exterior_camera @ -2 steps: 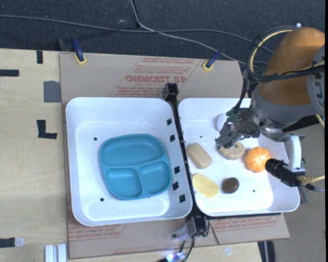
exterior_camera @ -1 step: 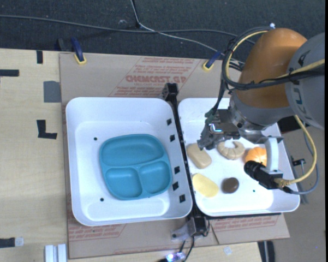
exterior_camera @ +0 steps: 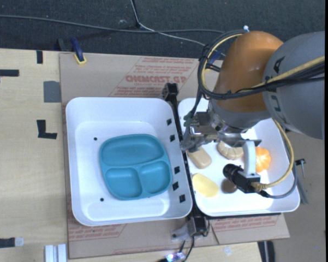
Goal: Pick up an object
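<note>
My gripper (exterior_camera: 197, 137) hangs low over the left side of the right bin (exterior_camera: 278, 203), close to the wall between the two bins. Just below it lies a tan bread-like piece (exterior_camera: 201, 158). A yellow lemon-like piece (exterior_camera: 206, 186) rests nearer the front. A pale beige item (exterior_camera: 231, 150) lies beside the gripper, partly under the wrist. An orange item (exterior_camera: 262, 158) sits to the right, and a small brown item (exterior_camera: 227, 187) lies near the front. Nothing can be seen held in the gripper.
The left bin (exterior_camera: 87, 113) holds a blue divided plate (exterior_camera: 134, 165). The bulky grey and orange arm (exterior_camera: 251, 70) covers the back of the right bin. Both bins sit on a cardboard sheet (exterior_camera: 147, 75) on the wooden bench.
</note>
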Controlling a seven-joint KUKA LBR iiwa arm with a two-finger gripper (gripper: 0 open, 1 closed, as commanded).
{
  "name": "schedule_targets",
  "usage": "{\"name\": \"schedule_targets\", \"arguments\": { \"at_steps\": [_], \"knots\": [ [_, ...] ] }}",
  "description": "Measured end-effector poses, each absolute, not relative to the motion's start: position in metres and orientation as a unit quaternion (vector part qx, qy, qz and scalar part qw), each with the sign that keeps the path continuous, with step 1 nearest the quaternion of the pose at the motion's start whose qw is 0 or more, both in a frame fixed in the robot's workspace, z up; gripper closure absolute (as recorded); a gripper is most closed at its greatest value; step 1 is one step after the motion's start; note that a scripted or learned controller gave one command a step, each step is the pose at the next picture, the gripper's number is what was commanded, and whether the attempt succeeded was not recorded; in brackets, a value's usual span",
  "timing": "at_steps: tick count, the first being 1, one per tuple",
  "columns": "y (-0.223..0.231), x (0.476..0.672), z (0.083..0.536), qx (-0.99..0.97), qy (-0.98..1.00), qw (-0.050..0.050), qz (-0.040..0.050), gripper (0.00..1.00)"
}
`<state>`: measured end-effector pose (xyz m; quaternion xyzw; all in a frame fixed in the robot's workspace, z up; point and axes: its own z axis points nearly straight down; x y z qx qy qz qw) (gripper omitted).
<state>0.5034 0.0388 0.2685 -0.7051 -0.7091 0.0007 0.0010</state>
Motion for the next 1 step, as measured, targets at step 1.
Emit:
{"name": "schedule_targets", "arguments": {
  "at_steps": [1],
  "knots": [
    [0.0937, 0.5061, 0.2427, -0.705, -0.709, 0.002, 0.0017, 1.0]
  ]
}}
